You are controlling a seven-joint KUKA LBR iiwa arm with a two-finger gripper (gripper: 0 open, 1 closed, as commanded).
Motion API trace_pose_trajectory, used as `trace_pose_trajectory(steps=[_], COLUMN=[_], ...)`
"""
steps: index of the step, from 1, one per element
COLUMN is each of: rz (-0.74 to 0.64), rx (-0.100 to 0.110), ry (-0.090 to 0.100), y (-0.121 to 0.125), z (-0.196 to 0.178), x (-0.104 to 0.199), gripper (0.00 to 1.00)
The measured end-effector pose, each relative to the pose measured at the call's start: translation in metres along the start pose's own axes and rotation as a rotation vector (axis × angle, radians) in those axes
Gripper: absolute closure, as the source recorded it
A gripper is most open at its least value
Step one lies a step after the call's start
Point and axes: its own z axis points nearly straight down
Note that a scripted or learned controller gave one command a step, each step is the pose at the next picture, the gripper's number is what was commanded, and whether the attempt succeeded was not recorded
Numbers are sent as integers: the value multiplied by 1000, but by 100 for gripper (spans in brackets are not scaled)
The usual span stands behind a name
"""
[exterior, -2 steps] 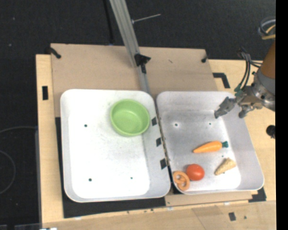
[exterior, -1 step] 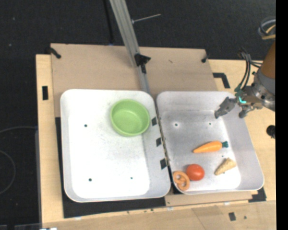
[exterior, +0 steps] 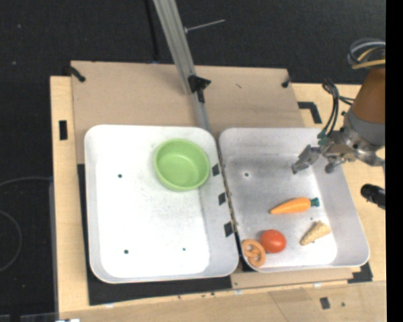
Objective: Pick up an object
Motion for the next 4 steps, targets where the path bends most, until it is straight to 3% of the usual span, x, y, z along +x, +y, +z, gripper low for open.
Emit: trace_pose_trajectory(steps=[1, 2, 3, 4], rz=[4, 4, 5, 7], rx=[2, -1, -7, -5], ry=[1, 0, -1, 2], y=[-10, -11, -9, -14], z=[55, 77, 65, 22], x=[-3, -5, -6, -6], gripper=[0, 0, 100, 100])
